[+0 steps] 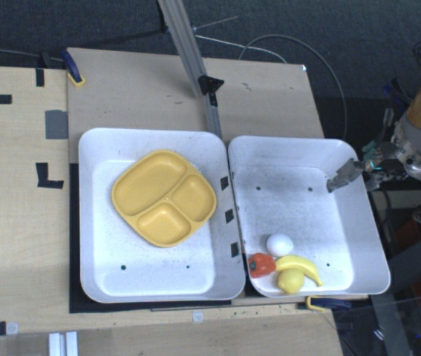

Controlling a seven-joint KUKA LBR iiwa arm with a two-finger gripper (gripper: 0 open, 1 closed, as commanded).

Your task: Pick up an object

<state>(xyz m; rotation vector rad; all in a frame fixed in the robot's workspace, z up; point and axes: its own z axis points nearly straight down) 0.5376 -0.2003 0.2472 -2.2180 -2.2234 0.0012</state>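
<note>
Banana point(304, 266), yellow and curved, beside white ball point(279, 244) and tomato point(261, 264).

Two shallow white bins sit side by side on the bench: a left bin point(95, 273) and a right bin point(359, 221). The left one holds one yellow divided plate point(164, 197) with three compartments. The right one holds four small things: one white ball point(279, 244), one red piece point(261, 265), one yellow banana point(303, 265) and one yellow lemon point(290, 281).
</note>
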